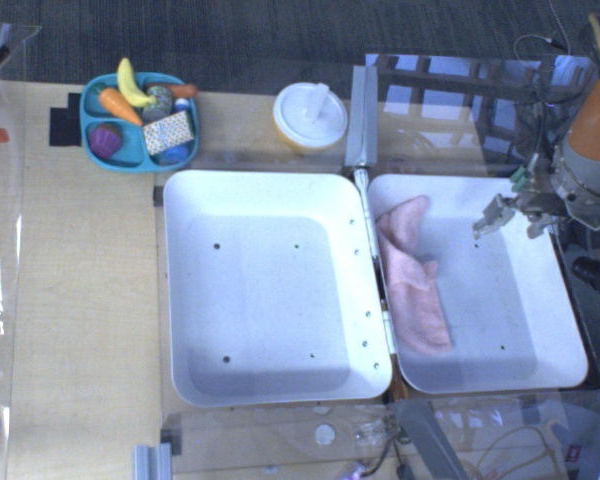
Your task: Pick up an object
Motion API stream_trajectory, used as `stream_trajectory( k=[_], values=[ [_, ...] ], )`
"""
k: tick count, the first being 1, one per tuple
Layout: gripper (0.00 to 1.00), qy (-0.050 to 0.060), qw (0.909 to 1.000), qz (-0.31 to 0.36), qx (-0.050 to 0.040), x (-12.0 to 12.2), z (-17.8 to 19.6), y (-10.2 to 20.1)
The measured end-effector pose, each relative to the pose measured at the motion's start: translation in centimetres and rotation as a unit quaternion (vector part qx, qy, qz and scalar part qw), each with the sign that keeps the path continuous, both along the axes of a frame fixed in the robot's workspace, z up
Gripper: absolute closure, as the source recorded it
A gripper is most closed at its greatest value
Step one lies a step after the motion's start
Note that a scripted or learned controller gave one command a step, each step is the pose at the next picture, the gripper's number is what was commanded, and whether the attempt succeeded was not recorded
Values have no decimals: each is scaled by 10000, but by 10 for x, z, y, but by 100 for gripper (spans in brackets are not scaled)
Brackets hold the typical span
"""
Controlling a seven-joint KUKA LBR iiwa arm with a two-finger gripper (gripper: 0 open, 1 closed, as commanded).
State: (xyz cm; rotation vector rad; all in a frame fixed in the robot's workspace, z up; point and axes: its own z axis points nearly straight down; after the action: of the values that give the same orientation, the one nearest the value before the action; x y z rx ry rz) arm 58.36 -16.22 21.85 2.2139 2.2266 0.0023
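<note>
1. The grey arm with its orange band reached in from the right, and its two-finger pincer (513, 218) hung over the upper right part of the right-hand shallow white bin (540, 368).
2. The pincer's fingers (490, 218) stood spread apart, released, with nothing between them.
3. A crumpled pink cloth (416, 273) lay in the right-hand bin along its left wall, well apart from the pincer.
4. The left-hand shallow white bin (270, 278) sat just beside the right one on the pale wooden desk (70, 318).
5. A blue compartment tray of toy food (140, 120), with a yellow banana (130, 83) and an orange carrot (118, 103), rested near the desk's far left edge.
6. A white-lidded round yellow container (310, 115) stood behind the left bin.
</note>
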Motion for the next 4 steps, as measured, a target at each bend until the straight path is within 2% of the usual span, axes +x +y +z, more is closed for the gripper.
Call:
stream_trajectory(
  k=[1, 2, 3, 4],
  values=[
    [0, -7, 9922, 1245, -6, 56, -123, 35],
    [0, -48, 9936, 1128, -14, -14, -128, 63],
    [0, 31, 9851, 1720, 1, 85, -130, 60],
    [0, -11, 9636, 2673, -9, 29, -128, 37]
  ],
)
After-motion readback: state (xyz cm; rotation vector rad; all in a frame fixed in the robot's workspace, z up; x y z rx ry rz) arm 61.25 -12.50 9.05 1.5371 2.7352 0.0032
